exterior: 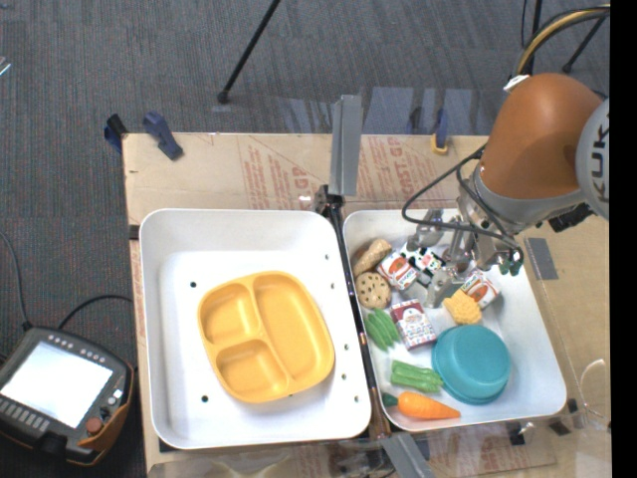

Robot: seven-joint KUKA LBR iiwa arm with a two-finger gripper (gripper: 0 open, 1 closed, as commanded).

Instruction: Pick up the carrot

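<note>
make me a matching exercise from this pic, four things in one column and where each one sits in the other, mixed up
Things:
1. carrot
2. yellow divided plate
3. teal bowl
4. round cookie

Places:
A. left bin, alone in the middle
B. right bin, front edge, just before the green vegetable
C. right bin, near its left wall, below the bread roll
D. right bin, front right area, beside the carrot

Pairs: 1-B, 2-A, 3-D, 4-C
</note>
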